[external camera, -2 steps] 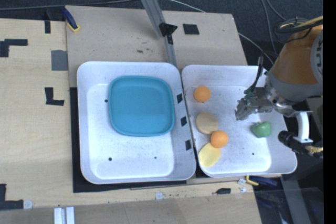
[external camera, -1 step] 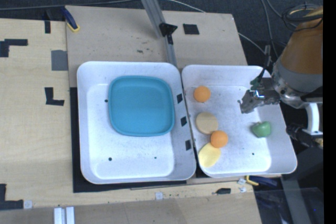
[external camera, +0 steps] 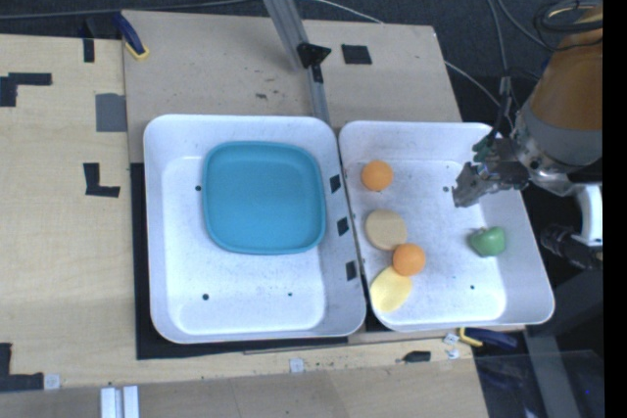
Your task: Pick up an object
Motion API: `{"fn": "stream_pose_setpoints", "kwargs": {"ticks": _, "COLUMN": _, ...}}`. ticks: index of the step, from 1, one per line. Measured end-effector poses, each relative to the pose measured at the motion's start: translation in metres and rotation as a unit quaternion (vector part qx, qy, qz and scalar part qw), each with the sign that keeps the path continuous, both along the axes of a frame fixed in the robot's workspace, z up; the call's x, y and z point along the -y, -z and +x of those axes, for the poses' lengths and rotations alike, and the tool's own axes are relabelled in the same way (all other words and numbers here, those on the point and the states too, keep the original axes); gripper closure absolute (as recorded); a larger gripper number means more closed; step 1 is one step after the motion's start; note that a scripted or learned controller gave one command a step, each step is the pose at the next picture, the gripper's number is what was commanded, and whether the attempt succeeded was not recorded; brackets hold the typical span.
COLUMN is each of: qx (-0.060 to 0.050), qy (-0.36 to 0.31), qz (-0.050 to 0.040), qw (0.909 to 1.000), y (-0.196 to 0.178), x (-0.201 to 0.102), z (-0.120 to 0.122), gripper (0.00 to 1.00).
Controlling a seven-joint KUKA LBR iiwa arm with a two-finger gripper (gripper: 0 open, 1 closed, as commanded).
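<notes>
The gripper hung over the right bin; whether its jaws were open I could not tell. Nearest lay a green lump (probably light, smooth); best pinched across its middle.

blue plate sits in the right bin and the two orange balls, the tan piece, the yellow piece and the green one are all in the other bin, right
Not quite: the camera view shows the blue plate in the left bin, not the right one. The rest holds: two orange balls, the tan piece, the yellow piece and the green one all lie in the other bin.
</notes>
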State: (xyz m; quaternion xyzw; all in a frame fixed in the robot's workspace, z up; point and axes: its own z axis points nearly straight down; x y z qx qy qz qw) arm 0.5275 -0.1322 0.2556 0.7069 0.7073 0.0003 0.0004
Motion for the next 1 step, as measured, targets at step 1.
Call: {"fn": "stream_pose_setpoints", "kwargs": {"ticks": 1, "qx": -0.001, "qy": -0.002, "qz": 0.0005, "qw": 1.0, "y": 0.0023, "x": -0.0429, "z": 0.0056, "gripper": 1.0}}
